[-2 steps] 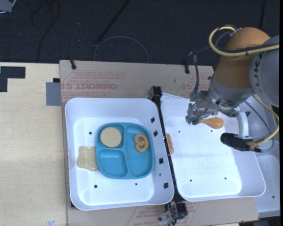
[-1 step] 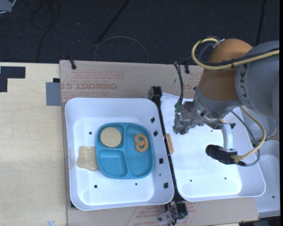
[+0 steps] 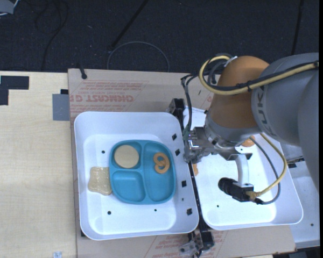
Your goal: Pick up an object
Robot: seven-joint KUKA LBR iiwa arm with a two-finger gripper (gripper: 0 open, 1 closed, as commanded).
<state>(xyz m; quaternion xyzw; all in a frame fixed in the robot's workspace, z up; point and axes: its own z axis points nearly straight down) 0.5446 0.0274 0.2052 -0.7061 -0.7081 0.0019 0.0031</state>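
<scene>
You see in the left white bin [image 3: 97, 219] a blue plastic plate with three compartments [image 3: 134, 190], lying flat. Its upper left compartment holds a round tan biscuit [image 3: 126, 156], the upper right one a small brown pretzel [image 3: 161, 163]. A pale yellow spongy piece [image 3: 99, 180] touches its left edge.

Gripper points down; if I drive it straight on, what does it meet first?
Likely the right bin's left wall or floor: the gripper sits just over that edge, beside the left bin. The blue plate lies off that line. Depth is unclear.
</scene>
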